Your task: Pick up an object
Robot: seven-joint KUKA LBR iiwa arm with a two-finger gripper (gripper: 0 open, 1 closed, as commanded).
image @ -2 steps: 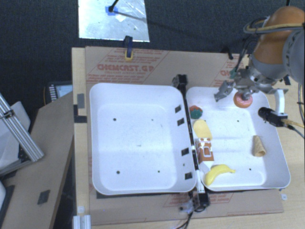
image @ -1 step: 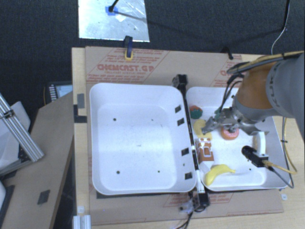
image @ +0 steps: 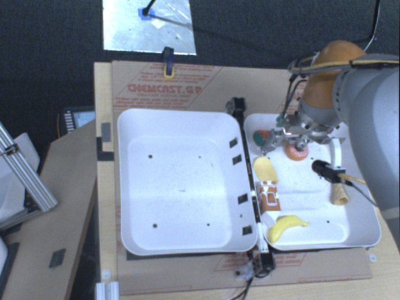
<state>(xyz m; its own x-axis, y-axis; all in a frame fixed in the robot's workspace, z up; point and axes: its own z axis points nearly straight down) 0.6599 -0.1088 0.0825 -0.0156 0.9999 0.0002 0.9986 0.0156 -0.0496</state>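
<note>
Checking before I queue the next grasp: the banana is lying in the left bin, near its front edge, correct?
Not quite. The camera view shows the banana lying in the right bin, near its front edge, close to the divider beside the left bin.

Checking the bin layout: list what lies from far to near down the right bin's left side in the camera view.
Gripper → yellow oval piece → orange and white box → banana.
</note>
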